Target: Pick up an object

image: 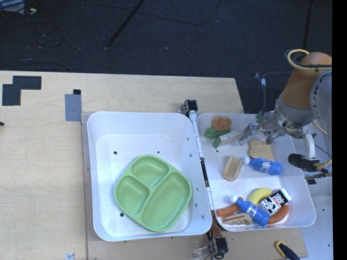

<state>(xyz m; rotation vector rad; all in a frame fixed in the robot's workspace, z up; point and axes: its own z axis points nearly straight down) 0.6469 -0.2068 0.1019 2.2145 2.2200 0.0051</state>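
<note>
My gripper point(258, 133) hangs over the back of the right bin point(309, 210), its fingers spread open with nothing between them. Right under it lies a tan bread slice point(261, 150). Left of it are a small grey ridged piece point(230, 138) and an orange carrot toy point(221, 123) with green leaves point(213, 142). A blue bottle point(265, 166) and a beige block point(232, 168) lie mid-bin. At the front sit a banana point(258, 194), a small carton point(274, 201), a second blue bottle point(251, 210) and a hot dog point(234, 218).
The left bin point(103, 140) holds a green divided plate point(154, 192). A black divider rail point(201, 167) runs between the bins. The arm's orange band point(298, 88) and grey wrist stand over the right bin's back right corner. Wooden bench point(38, 172) extends left.
</note>
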